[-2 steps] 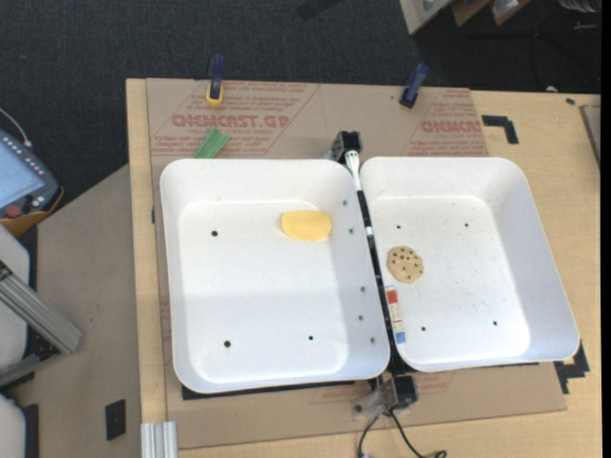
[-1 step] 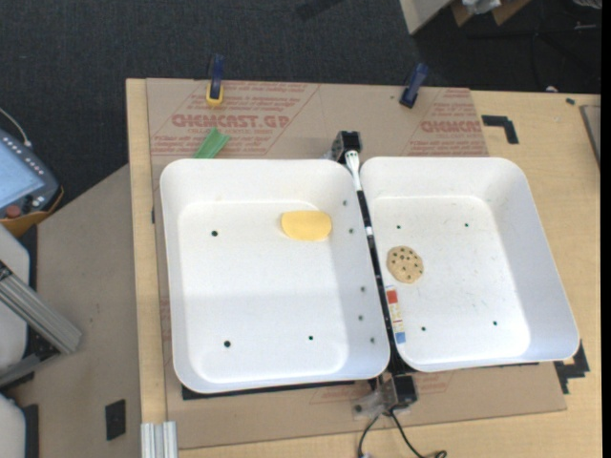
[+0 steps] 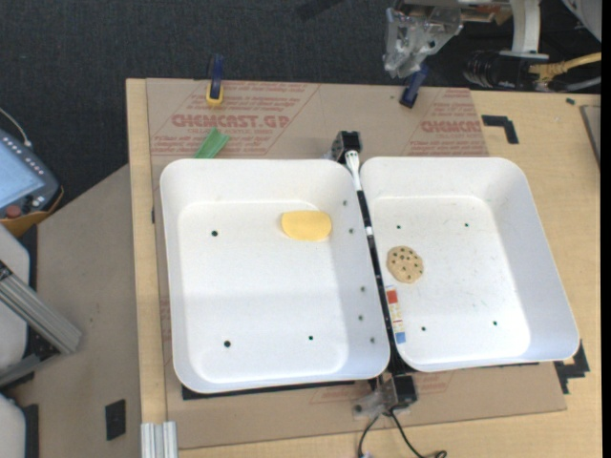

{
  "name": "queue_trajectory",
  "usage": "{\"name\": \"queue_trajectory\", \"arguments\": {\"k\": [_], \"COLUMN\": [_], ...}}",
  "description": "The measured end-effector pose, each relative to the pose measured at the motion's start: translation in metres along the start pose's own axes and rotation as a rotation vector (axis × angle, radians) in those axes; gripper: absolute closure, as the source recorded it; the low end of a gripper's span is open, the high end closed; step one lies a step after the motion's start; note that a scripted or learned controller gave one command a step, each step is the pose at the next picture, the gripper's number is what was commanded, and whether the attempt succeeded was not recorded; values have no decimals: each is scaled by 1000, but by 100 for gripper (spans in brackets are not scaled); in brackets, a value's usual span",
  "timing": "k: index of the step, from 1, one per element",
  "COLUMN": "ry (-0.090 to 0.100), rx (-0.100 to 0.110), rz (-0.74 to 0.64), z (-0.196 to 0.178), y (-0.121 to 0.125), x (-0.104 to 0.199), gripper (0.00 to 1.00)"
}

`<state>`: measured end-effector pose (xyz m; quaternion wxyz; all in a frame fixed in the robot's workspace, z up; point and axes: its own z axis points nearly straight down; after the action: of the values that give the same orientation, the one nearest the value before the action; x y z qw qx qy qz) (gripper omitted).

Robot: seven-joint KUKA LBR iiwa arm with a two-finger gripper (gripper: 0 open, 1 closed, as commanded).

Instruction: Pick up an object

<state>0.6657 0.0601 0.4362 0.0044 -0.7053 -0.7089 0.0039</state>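
A flat yellow oval object (image 3: 305, 225) lies in the left bin (image 3: 191, 284), toward its upper right. A round brown cookie with dark chips (image 3: 405, 263) rests in the right bin (image 3: 516, 256), near its left wall. My gripper (image 3: 409, 53) hangs high at the top of the camera view, beyond the far edge of the bench and above the gap between the bins. It is far from both objects, and nothing shows between its fingers. Their spacing is unclear at this distance.
A black divider strip (image 3: 367, 246) runs between the two bins. Blue clamps (image 3: 216, 76) (image 3: 414, 88) and a green tag (image 3: 212, 143) sit on the cardboard at the back. Cables lie at the top right.
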Motion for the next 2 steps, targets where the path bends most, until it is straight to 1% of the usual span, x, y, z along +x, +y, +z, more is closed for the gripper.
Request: {"name": "queue_trajectory", "arguments": {"k": [1,2], "ry": [-2,2], "rx": [3,-21], "rz": [6,1], "z": [120,45], "y": [0,-39], "x": [-2,25], "gripper": [100,100]}}
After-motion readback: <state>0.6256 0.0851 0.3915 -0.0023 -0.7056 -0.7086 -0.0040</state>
